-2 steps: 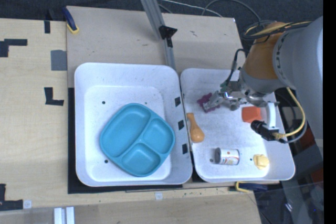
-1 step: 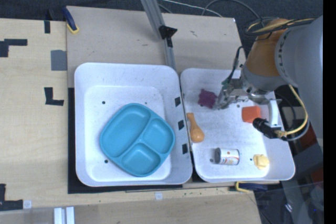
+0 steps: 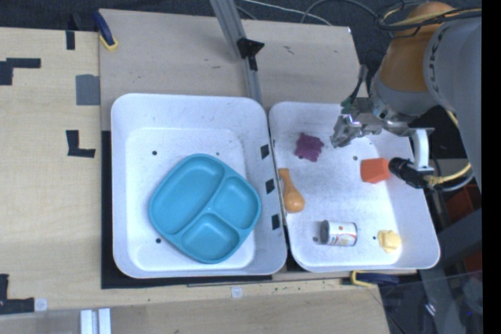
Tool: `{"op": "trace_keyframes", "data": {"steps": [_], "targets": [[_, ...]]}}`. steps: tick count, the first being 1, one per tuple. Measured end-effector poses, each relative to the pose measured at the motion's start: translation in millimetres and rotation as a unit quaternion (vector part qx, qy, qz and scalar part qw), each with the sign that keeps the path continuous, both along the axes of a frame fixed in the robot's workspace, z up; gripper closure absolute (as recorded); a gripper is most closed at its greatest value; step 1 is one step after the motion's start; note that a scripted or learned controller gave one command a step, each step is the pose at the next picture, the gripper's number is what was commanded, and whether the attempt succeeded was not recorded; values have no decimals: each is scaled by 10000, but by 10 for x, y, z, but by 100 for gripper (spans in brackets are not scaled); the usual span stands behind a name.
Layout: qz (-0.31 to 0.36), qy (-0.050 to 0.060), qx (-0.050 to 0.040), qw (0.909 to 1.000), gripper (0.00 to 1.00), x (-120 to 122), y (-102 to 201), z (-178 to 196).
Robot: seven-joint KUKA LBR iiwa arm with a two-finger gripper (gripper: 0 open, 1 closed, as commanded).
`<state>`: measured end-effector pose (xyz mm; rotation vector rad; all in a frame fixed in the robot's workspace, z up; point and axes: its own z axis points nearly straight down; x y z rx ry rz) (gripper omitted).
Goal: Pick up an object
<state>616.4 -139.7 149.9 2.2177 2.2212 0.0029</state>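
Pick not yet made: your claw (image 3: 343, 134), grip state impossible to tell, hovers in the right bin (image 3: 415, 246) beside the purple object (image 3: 308, 146); every item lies unlifted.

Both bins (image 3: 125, 168) are white with fine dark speckles; the left one holds a sky-blue divided tray (image 3: 205, 207). In the right bin lie a purple lump (image 3: 309, 146), an orange block (image 3: 374, 170), an amber-orange pear-shaped piece (image 3: 290, 192), a white can (image 3: 338, 233) with red markings, and a pale yellow piece (image 3: 388, 240). The desk (image 3: 47, 160) is light tan wood with black tape marks.
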Motion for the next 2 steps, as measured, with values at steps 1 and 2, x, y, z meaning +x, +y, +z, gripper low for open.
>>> {"op": "trace_keyframes", "data": {"steps": [1,2], "targets": [[1,-5,-2,10000,100,61,18,620],[2,-8,-2,10000,100,72,22,1155]]}}
